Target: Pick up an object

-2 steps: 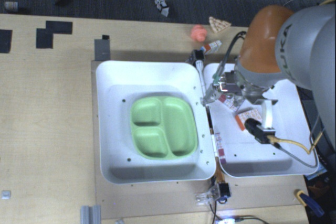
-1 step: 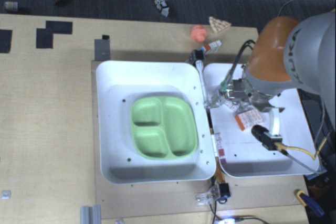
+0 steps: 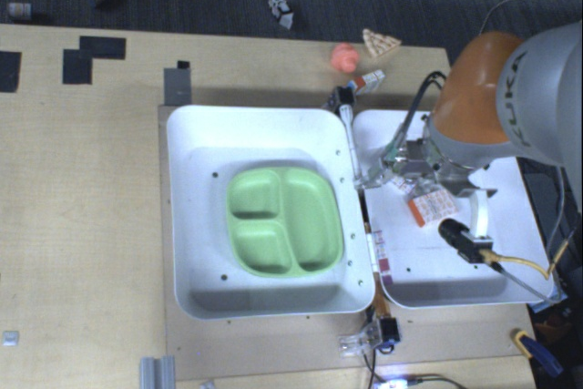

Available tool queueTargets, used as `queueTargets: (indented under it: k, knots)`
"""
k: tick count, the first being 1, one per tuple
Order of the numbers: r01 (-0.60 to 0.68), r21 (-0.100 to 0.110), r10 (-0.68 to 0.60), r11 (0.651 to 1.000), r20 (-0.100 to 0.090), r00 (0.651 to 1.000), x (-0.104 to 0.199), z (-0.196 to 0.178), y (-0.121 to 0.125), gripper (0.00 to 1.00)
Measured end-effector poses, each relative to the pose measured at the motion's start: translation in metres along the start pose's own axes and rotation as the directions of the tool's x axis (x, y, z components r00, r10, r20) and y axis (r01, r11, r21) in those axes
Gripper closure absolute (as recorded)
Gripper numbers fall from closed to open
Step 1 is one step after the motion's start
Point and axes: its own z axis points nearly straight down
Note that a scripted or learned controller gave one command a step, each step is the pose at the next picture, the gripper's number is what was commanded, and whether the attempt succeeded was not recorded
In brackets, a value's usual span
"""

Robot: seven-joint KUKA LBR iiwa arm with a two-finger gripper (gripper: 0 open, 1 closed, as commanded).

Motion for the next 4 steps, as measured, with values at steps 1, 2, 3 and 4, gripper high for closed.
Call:
queueTargets:
  k: [1, 2, 3, 4]
  knots:
    - [0.002, -0.006, -0.002, 1.000, -0.004, 1.000, -0.0017, 0.0048, -0.0024, 0.00]
    - [0.003, -0.002, -0.003, 1.000, -0.008, 1.000, -0.0037, 0.0078, 0.0003, 0.00]
    - [0.003, -0.002, -0.003, 1.000, -0.008, 1.000, -0.0040, 0.0081, 0.0003, 0.00]
    - [0.003, -0.004, -0.003, 1.000, -0.008, 1.000, -0.0047, 0.0089, -0.0001, 0.00]
